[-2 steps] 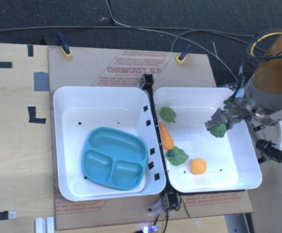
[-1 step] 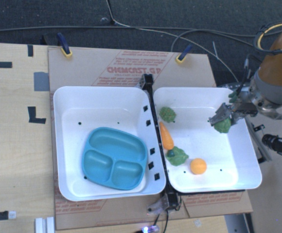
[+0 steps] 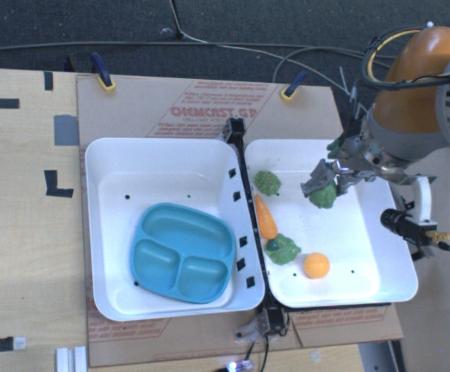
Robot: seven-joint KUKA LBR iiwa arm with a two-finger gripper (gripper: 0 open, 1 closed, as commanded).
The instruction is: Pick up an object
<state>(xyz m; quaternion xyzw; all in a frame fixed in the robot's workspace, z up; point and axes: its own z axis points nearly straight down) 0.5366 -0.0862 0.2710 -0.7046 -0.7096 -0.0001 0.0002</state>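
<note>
Brown cardboard (image 3: 209, 111) lies under two shallow white bins in the middle of the frame, held at its upper edge by two blue-and-yellow clamps (image 3: 102, 74). The left bin (image 3: 109, 161) holds a blue divided tray (image 3: 183, 253), resting toward its lower right part. The right bin (image 3: 388, 285) begins just past the black divider. Near its upper left sits a green broccoli piece (image 3: 268, 182); just below that an orange carrot (image 3: 266, 218) lies along the divider, and a second green leafy piece (image 3: 284, 249) lies at the carrot's lower end. An orange ball (image 3: 316, 266) rests a little to the right of that, near the bin's lower middle. Further right and higher, the gripper (image 3: 323, 186) hangs over the right bin's upper middle with a third green broccoli floret (image 3: 325, 198) caught between its fingers, which are closed about it. The grey arm with its orange band (image 3: 420, 56) fills the upper right of the frame.
</note>
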